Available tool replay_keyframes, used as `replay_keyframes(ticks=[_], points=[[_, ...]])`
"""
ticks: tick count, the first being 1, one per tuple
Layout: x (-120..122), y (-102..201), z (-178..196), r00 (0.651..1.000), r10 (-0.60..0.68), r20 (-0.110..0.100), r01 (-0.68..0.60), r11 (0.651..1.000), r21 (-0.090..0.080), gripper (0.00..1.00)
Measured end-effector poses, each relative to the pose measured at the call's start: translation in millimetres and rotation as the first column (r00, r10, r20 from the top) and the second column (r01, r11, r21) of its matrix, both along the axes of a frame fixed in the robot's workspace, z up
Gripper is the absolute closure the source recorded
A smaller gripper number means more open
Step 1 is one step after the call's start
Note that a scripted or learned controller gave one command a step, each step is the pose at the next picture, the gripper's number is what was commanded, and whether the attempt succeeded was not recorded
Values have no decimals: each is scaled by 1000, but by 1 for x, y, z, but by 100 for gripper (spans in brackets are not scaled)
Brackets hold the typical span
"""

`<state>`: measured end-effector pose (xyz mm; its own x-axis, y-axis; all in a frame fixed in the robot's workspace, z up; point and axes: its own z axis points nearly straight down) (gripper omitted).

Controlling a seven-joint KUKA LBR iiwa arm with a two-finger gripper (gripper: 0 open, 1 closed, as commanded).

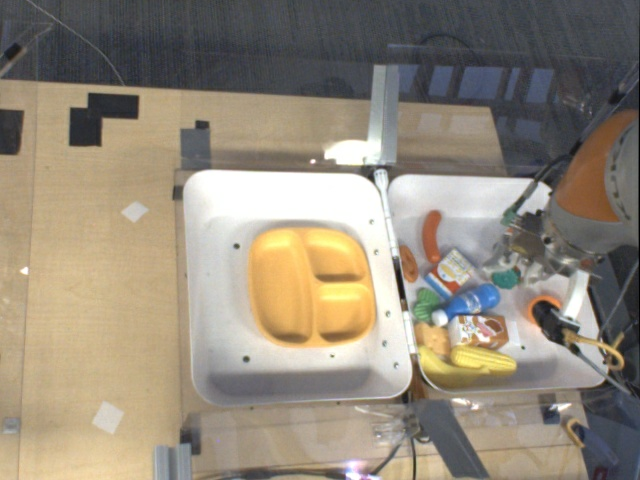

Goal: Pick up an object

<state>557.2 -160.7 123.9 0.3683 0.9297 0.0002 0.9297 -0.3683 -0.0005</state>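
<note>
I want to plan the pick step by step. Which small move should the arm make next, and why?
Probably a short descent straight down. The claw hangs over the right bin, beside a small teal piece, and nothing shows between it. The blue bottle and red sausage lie to its left, so going down should meet the teal piece first.

Wooden bench (90, 298) bearing two white bins (205, 268)
</note>
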Motion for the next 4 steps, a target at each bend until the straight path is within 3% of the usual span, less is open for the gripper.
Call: replay_keyframes(ticks=[1,2,3,4], points=[[-10,20,13,1000,-15,4,15,1000,-1,100],[1,17,29,944,331,5,-331,944,-3,100],[32,32,109,923,384,12,-384,923,-7,100],[59,-6,96,989,150,4,-150,989,-2,100]])
